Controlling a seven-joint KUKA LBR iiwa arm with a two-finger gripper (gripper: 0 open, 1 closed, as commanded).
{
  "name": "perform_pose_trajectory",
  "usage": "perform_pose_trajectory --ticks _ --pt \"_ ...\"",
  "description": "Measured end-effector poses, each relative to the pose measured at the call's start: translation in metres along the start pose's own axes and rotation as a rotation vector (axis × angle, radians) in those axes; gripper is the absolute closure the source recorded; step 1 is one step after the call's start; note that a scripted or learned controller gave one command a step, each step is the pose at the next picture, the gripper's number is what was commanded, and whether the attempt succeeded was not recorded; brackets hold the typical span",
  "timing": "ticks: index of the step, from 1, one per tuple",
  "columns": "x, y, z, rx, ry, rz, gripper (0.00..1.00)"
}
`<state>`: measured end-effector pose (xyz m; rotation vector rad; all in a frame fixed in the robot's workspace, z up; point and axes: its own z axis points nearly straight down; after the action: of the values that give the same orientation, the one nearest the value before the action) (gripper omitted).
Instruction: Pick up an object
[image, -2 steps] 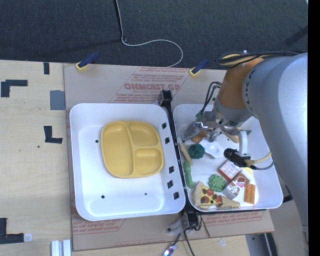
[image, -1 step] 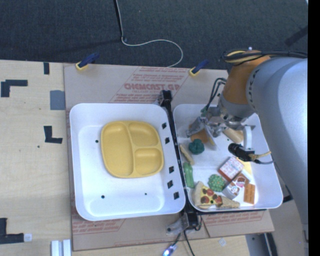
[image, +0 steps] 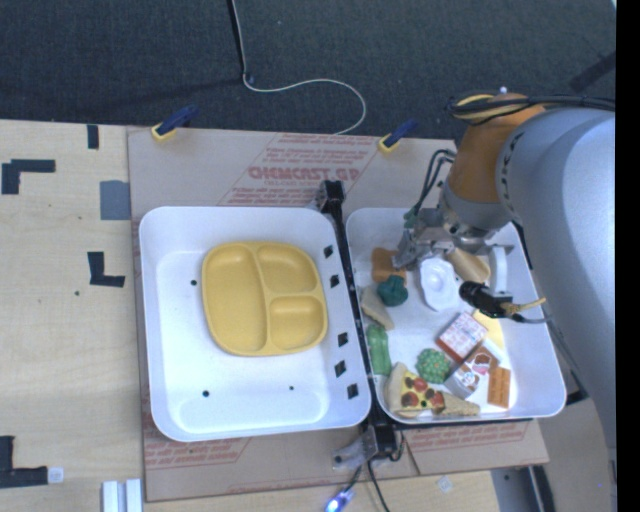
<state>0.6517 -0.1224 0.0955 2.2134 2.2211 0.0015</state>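
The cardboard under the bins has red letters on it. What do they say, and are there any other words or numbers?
Cardboard sheet: red print, upside down and too blurred to read.
Red and white packet in the right bin: printing too small to read.
Small orange packet: printing too small to read.
No other words or numbers.

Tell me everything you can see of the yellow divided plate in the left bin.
The yellow divided plate looks like matte moulded plastic, a rounded rectangle with raised rim and three compartments: one long section along its left side, two smaller ones on the right. It lies flat and upright on the floor of the left white bin, nearer the far wall, turned slightly askew. Nothing sits in its compartments, and nothing touches it apart from the bin floor.
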Motion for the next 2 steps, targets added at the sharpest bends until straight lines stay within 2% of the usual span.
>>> perform_pose_trajectory --ticks 1,2 --pt "0.0 0.0 0.001 0.002 0.0 0.0 0.0" --pt "0.025 0.006 0.013 0.008 0.002 0.001 0.0"
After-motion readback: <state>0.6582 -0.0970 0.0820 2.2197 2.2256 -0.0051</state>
